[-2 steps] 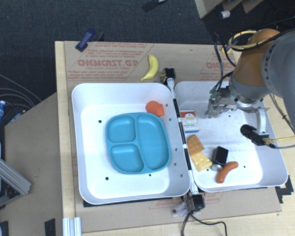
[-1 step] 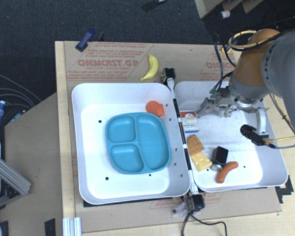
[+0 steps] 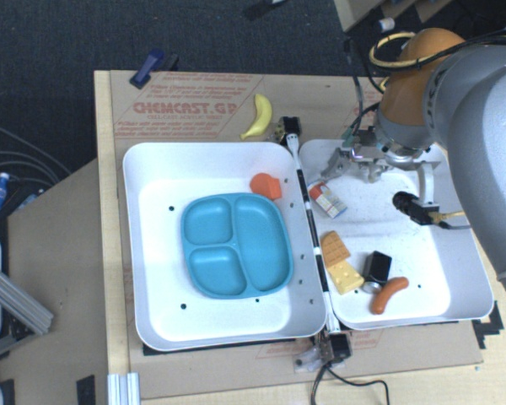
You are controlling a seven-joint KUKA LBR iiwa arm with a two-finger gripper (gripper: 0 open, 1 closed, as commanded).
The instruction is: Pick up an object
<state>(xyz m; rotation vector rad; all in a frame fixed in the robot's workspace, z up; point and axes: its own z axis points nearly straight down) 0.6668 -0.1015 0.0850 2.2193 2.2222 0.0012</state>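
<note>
Two white bins sit side by side, and the step in hand looks like the approach, since nothing is lifted yet. The left bin (image 3: 143, 251) holds a blue divided plate (image 3: 236, 245) lying flat in its middle, with a small orange lump (image 3: 266, 186) just beside the plate's far right corner. A banana (image 3: 257, 118) lies on the bench beyond that bin, outside it. The right bin (image 3: 455, 277) has a red-and-white box (image 3: 326, 201) near its left wall. Nearer the camera a brown cracker (image 3: 334, 247) touches a yellow cheese slab (image 3: 347, 277), then come a black block (image 3: 377, 267) and a sausage (image 3: 388, 294), close together. The gripper (image 3: 360, 163) hangs over the far part of this bin, just up and right of the box, and I cannot tell whether it is released or clenched. The box is the likeliest pick. The next move probably calls for a short shift left and toward the camera, a straight descent, then closing squarely across the box without jamming it against the wall.
</note>
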